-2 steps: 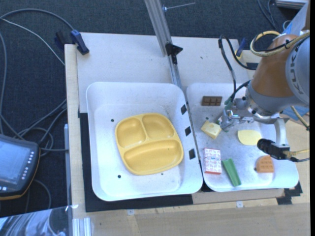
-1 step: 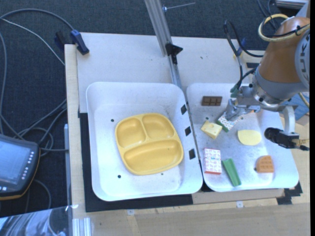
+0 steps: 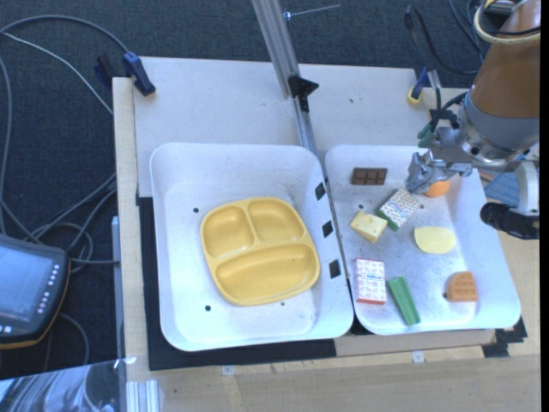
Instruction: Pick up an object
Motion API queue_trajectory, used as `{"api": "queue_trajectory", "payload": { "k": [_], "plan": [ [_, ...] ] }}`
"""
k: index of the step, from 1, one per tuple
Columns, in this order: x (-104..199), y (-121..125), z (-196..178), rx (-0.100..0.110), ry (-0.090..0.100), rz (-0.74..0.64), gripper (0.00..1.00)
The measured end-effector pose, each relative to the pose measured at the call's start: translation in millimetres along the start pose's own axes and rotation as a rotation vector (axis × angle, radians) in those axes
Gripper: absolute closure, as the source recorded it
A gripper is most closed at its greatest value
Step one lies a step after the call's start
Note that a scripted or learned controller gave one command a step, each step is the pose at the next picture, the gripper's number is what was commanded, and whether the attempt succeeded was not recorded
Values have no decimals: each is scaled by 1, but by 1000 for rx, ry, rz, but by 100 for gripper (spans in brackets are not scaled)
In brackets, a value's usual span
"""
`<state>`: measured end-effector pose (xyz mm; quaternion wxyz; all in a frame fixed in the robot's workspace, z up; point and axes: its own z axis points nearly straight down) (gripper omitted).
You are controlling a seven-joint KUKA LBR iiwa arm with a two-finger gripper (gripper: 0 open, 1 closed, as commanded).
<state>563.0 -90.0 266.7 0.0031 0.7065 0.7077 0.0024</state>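
Nearest the camera, along the front of the right bin (image 3: 506, 303): a red-and-white carton (image 3: 371, 281), a green block (image 3: 403, 300) tilted just beside it, and a waffle-like brown piece (image 3: 461, 287) toward the front right corner. Mid-bin: a pale yellow wedge (image 3: 369, 226), a yellow oval piece (image 3: 435, 239), and a speckled white-and-green packet (image 3: 401, 208) lying at a slant, its upper end just under the gripper. Far side of the same bin: a brown chocolate bar (image 3: 369, 176) and an orange piece (image 3: 437, 187), partly hidden by the gripper. Left bin (image 3: 171, 230) holds one yellow divided tray (image 3: 259, 250) with three compartments, sitting roughly central. Gripper (image 3: 420, 177) is low over the far part of the right bin, between the chocolate bar and the orange piece; finger opening cannot be told, and nothing is visibly held between them.
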Motion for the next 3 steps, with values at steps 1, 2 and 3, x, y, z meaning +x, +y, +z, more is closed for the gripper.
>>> {"api": "queue_trajectory", "payload": {
  "k": [1,2,3],
  "plan": [
    [47,-1,4,9,3,-4,100],
    [99,13,2,6,3,-5,100],
    [151,25,21,9,3,-4,100]
  ]
}}
